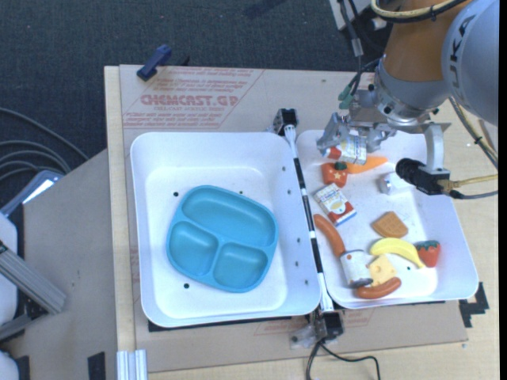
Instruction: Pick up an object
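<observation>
Currently the grey two-finger gripper is low over the far end of the right shallow white bin, right on top of a small orange carrot-shaped toy and a red strawberry-like toy. Can't tell what the pincer is doing, the wrist body hides that end, so no claim of a grip. Candidate targets all sit in that right bin: small white carton with a red label, red-brown toy sausage, tan biscuit-shaped piece, yellow toy banana, red toy pepper, plus a yellow-and-white cluster with a second sausage at the near edge. The left white bin carries a blue three-compartment plastic tray. Risks as I read it: items under the tool are touching or just beside each other, so a close could pinch two, or nudge the carrot away and come up with nothing. Tool is also near the centre divider, a sideways drift could clip it. Rounded toys likely slip on lift.
</observation>
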Robot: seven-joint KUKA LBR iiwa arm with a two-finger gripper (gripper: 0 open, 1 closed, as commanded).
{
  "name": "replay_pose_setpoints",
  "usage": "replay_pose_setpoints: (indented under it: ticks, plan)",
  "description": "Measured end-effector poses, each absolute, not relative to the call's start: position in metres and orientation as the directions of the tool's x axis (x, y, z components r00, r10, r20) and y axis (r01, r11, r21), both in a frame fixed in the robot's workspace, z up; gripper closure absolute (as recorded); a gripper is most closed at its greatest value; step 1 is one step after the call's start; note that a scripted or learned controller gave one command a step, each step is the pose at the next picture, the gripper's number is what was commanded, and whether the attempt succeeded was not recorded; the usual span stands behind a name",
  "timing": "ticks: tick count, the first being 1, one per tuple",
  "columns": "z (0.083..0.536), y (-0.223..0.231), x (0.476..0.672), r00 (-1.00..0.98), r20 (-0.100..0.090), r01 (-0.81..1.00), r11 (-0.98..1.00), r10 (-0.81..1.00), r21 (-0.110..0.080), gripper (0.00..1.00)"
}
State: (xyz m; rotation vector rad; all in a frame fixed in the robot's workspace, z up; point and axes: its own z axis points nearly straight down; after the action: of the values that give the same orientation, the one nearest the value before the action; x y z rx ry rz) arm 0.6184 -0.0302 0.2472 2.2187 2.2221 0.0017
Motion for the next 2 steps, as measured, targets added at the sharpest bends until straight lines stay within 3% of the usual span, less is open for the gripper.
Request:
replay_pose_setpoints:
  ticks: [1,2]
  plan:
    - [0.269,-0.03,0.577,0.0,0.001,1.0,0.0,1.0,-0.003,1.0]
    - [0.259,0.01,0.574,-0.001,0.001,1.0,0.001,1.0,-0.003,1.0]
